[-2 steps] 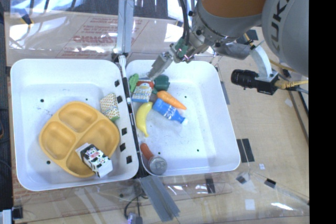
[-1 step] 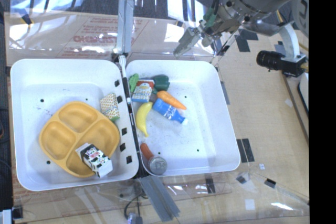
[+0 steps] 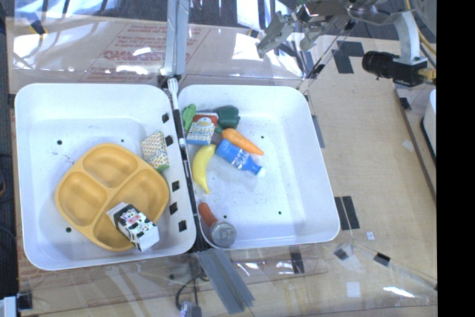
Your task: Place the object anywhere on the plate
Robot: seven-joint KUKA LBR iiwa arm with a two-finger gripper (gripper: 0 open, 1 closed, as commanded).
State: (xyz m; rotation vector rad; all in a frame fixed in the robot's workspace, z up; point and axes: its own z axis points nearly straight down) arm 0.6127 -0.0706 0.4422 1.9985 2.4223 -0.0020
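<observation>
End effector (image 3: 278, 32) raised behind right white bin (image 3: 312, 159), fingers spread wide, empty, clear to descend; cow-print carton (image 3: 136, 226) sits on yellow sectioned plate (image 3: 93, 193).

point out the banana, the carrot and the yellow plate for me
banana (image 3: 201, 167), camera view, middle of its curved yellow body
carrot (image 3: 243, 142), camera view, middle of its orange length
yellow plate (image 3: 83, 193), camera view, bare floor of its left compartment
</observation>
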